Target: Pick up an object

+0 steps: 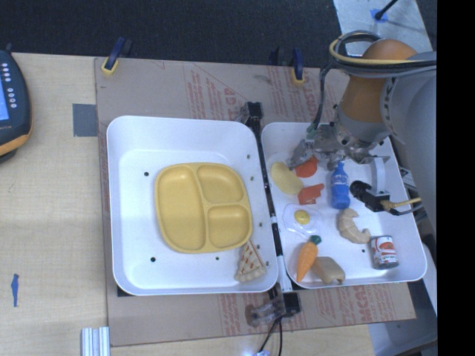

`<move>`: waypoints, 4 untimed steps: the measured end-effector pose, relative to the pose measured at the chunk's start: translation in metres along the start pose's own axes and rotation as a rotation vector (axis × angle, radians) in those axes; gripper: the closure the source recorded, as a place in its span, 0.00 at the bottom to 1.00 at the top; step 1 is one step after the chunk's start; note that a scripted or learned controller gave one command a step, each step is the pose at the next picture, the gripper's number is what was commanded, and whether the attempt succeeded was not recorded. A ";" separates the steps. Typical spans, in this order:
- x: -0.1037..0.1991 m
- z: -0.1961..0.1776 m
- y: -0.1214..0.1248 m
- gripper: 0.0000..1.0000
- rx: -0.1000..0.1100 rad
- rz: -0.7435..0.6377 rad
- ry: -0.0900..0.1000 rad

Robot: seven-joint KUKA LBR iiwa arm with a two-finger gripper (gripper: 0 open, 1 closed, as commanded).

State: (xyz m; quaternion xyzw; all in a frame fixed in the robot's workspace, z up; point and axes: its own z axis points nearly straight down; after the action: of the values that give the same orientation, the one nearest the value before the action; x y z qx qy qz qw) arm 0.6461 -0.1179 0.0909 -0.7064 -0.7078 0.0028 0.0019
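Gripper (310,152) hung low at the far end of the right bin (404,273), finger state impossible to tell; the red toy (306,168) lay just below and touching-close toward the near rim, blue bottle (340,186) upright-lengthwise just beside it.

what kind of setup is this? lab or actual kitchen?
Most likely a robotics lab bench, not a kitchen. Two white bins sit on a cardboard sheet clamped to the bench, the food, such as the carrot and croissant, looks like toys, and a teach pendant lies at the left edge.
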 end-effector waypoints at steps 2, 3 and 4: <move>0.000 -0.013 0.001 0.00 -0.001 -0.002 -0.001; -0.001 -0.023 0.001 1.00 -0.002 -0.001 -0.002; -0.001 -0.023 0.001 0.00 -0.001 -0.002 -0.002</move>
State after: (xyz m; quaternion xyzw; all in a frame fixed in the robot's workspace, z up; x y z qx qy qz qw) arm 0.6473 -0.1187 0.1139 -0.7058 -0.7084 0.0030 0.0009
